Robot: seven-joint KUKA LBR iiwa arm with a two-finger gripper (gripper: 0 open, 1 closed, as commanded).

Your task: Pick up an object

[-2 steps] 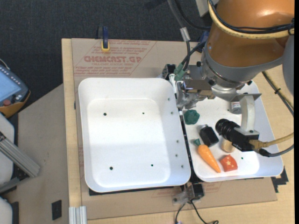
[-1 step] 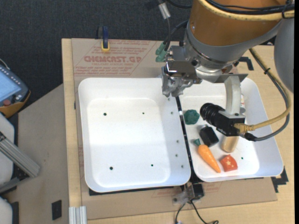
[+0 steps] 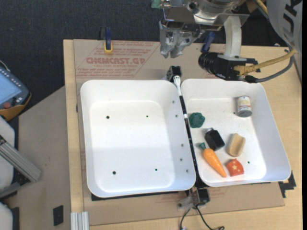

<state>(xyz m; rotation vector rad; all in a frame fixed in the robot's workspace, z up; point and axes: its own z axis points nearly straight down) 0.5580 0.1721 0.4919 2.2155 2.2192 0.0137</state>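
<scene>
My gripper (image 3: 171, 46) hangs high above the bench, over the back edge where the two bins meet, with nothing seen between its fingers. The right bin (image 3: 268, 128) holds a small can with a yellow lid (image 3: 243, 106), a green lump (image 3: 196, 120), a black block (image 3: 214, 139), a tan bread-like piece (image 3: 235, 144), an orange carrot (image 3: 214, 161) and a red piece (image 3: 234, 167). All of them lie well below and to the right of the gripper.
The left bin (image 3: 96, 128) sits beside the right one, their rims joined by a black clip (image 3: 174, 73) at the back. A blue and yellow clamp (image 3: 108, 40) stands at the bench's back left. A blue device (image 3: 10, 91) is off the bench at the left.
</scene>
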